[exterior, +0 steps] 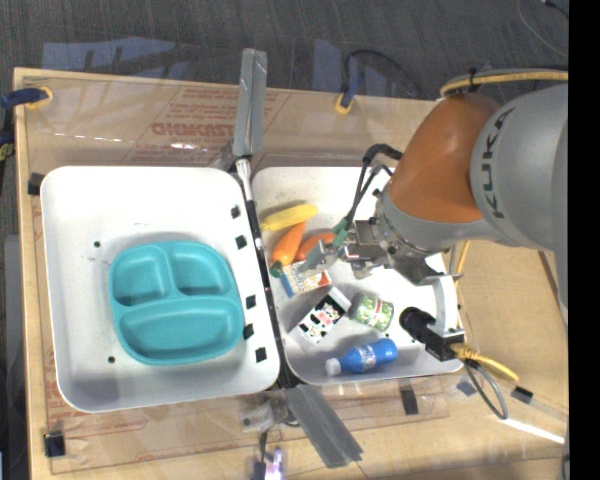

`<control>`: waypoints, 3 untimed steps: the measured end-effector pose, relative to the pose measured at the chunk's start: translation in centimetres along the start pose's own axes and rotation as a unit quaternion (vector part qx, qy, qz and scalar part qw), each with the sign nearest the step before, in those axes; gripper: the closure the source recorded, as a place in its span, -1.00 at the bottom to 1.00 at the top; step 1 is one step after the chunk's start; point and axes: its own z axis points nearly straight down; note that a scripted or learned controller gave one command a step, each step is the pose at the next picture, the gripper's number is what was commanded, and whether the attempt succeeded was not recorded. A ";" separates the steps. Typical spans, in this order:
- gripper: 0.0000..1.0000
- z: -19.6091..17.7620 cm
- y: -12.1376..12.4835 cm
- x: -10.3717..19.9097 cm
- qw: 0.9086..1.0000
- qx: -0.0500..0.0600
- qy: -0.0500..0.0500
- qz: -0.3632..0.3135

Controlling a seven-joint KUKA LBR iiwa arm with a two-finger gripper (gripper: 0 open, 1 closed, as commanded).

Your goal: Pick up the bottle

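The bottle (366, 357) is blue with a white cap and lies on its side near the front wall of the right bin (310, 183). My gripper (327, 251) hangs over the middle of that bin, above a carrot (287, 244) and a small colourful box (302, 276). It is well behind the bottle and to its left, apart from it. The grey arm with its orange band (442, 163) covers the bin's right side.
A banana (289, 215) lies at the back of the right bin. A green can (372, 312) and a black-and-white cow-patterned item (321, 320) sit just behind the bottle. The left bin (70, 268) holds a teal divided plate (175, 299).
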 end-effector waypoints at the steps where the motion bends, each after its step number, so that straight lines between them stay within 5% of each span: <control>1: -1.00 2.9 -3.0 -7.6 1.000 -0.001 0.000 0.001; 2: -1.00 8.5 -2.7 -10.2 0.996 -0.005 -0.001 -0.087; 3: -1.00 8.7 -2.6 -9.8 0.980 -0.008 -0.005 -0.197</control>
